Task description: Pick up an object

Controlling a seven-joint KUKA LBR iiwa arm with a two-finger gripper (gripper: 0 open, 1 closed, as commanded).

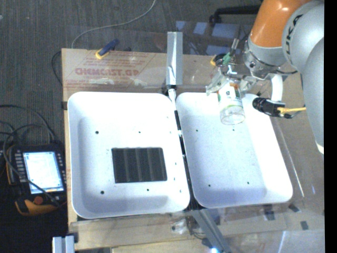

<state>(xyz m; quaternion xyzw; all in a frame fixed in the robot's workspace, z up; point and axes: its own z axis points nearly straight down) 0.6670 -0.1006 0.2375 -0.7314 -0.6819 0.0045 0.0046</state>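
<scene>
Clear plastic cup-like container with a small label [232, 107], that's the one to watch, and it sits in the upper part of the right-hand white bin [263, 183], close to the bin's far rim. It's tilted, with its round open end facing down-frame toward us. Directly over its upper end is the two-finger gripper [228, 90], coming in from the upper right of the frame on the grey arm [316, 46] with the orange band [276, 9]. Gripper and container overlap from this angle, so they look as if they're touching. Whether the gripper is closed on the container or merely sitting above it, I cannot tell, because the metalwork and wires hide the contact. I also cannot tell whether the container rests on the bin floor or hangs clear of it.

Across in the left-hand white bin [89, 141] lies a dark ribbed rectangular panel [139, 164], flat on the floor, a little below centre and well apart from the gripper.

Behind the bins, in the upper left of the frame, a brown cardboard sheet with red lettering [113, 70] carries a yellow-and-blue clamp [106, 48]. A grey metal strip [174, 57] stands at the top of the seam between the bins. At lower left, a handheld pendant with a lit screen [38, 171] rests on the carpet.
</scene>
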